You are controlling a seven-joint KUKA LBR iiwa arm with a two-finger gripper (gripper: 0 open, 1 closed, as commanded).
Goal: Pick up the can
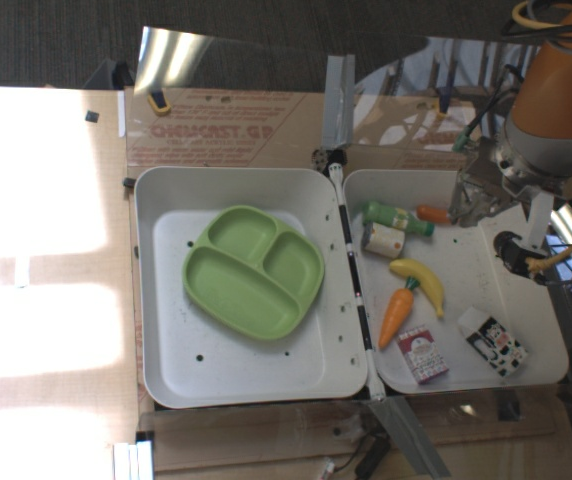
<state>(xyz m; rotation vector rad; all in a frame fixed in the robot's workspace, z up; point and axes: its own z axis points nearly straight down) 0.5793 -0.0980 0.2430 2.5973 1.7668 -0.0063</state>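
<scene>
White-labelled can [383, 238] lies on its side near right bin's [551, 363] back-left corner, long axis left-right, left of my claw [469, 208]; can't tell if claw's open or closed tbh.

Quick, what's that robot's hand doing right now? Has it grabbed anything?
Hand: over the far right part of the right bin, beside a small orange item; nothing visibly held. Whether it is open or closed cannot be told. The can lies untouched.

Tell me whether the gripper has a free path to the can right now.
Probably yes. The can lies uncovered near the right bin's left wall, though the green bottle lies close behind it. The gripper is over the same bin.
</scene>
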